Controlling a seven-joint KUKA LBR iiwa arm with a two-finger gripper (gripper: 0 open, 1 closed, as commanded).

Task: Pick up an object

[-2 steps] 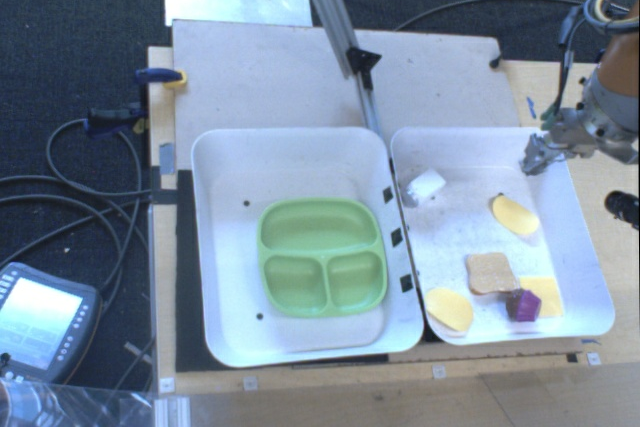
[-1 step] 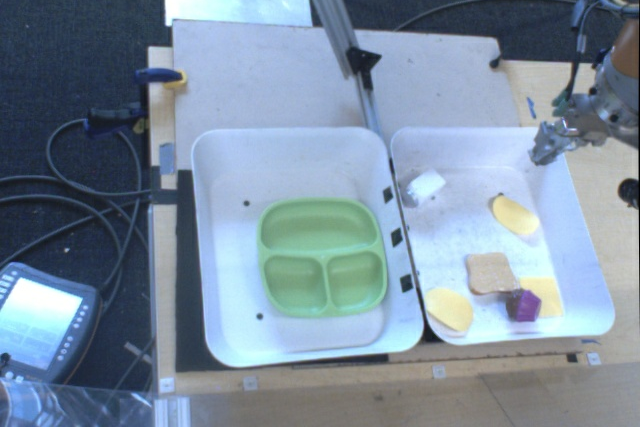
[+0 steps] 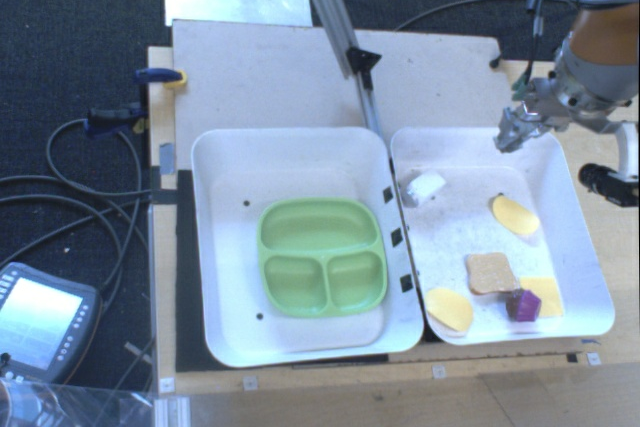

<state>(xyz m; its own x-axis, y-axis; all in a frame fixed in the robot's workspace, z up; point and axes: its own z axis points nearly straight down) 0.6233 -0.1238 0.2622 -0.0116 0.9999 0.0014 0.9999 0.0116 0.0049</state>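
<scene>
Gripper [image 3: 510, 137] above right bin's [image 3: 572, 185] rim

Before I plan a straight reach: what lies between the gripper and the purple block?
In the camera view, the yellow oval piece lies between the gripper and the purple block; otherwise bare bin floor.

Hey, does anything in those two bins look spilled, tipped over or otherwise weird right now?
Nothing stands out. The green divided tray lies flat in the left bin. In the right bin, the toast slice, purple piece, yellow pieces and white object lie scattered but contained.
</scene>
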